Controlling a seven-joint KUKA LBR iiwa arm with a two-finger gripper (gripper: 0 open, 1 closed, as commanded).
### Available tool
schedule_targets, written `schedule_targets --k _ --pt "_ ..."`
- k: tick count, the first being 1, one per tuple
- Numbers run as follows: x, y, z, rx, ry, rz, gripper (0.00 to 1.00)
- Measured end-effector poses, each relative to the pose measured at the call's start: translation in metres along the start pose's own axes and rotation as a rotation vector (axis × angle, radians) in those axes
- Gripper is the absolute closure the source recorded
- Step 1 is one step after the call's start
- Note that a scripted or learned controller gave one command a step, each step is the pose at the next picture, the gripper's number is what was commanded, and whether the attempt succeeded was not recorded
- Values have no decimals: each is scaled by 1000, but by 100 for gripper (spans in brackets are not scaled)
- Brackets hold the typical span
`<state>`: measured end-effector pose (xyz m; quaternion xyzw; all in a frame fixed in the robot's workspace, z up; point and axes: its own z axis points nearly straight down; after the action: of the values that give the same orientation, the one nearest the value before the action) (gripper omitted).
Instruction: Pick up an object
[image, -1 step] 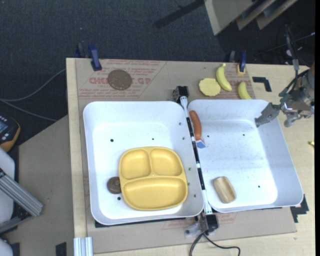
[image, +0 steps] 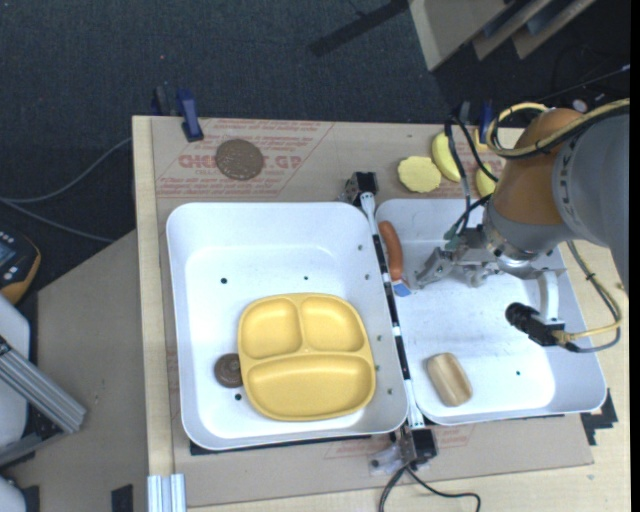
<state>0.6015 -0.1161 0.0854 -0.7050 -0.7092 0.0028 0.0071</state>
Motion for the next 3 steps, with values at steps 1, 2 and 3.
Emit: schedule_targets --k 1,2,3 --pt "-93 20 0 -16 -11 12 0" --pt "-36 -102 3 -3 -1 7 0" --pt "15 -15 1 -21 -5 -2 0"
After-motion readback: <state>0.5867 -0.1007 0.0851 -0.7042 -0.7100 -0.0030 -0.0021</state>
